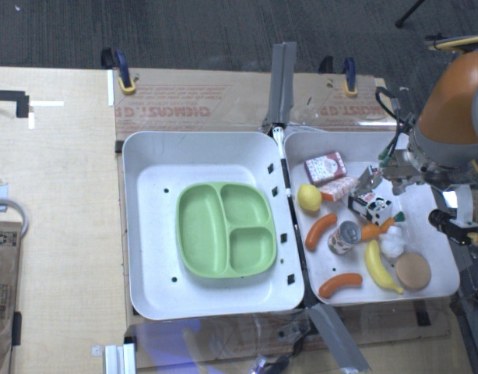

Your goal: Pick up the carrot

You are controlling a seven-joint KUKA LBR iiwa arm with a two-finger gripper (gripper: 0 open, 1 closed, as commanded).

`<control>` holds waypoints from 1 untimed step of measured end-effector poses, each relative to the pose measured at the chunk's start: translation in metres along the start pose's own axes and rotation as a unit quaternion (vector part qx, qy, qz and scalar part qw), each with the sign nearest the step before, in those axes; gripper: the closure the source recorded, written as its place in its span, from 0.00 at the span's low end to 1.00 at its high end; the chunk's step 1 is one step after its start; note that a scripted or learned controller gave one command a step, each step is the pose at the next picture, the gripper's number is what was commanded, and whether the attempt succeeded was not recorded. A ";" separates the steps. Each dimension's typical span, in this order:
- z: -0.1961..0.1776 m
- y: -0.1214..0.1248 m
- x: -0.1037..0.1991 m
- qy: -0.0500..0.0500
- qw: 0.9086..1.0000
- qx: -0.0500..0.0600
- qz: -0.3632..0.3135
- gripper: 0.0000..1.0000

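The carrot (pixel 374 231) is a short orange piece with a green top, lying in the right bin (pixel 449 287) between a small can (pixel 346 236) and a white lump (pixel 392 242). My gripper (pixel 370 182) hangs over the upper middle of that bin, just above a black-and-white toy (pixel 374 206). It sits up and slightly left of the carrot, with the toy between them. Nothing shows in its grasp.
The right bin also holds a pink box (pixel 326 167), a lemon (pixel 309 198), two sausages (pixel 320 231) (pixel 340 284), a banana (pixel 380 268) and a brown bun (pixel 412 271). The left bin (pixel 145 209) holds a green divided plate (pixel 226 230).
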State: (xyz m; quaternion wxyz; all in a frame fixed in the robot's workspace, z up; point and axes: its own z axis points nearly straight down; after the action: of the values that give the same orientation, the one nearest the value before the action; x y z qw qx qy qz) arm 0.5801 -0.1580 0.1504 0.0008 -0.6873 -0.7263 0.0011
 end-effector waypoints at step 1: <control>0.048 -0.061 -0.036 -0.002 0.997 -0.010 -0.071 0.00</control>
State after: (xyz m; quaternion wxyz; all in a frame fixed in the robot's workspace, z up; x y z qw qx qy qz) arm 0.5216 -0.1972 0.1025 -0.0074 -0.6343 -0.7730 -0.0055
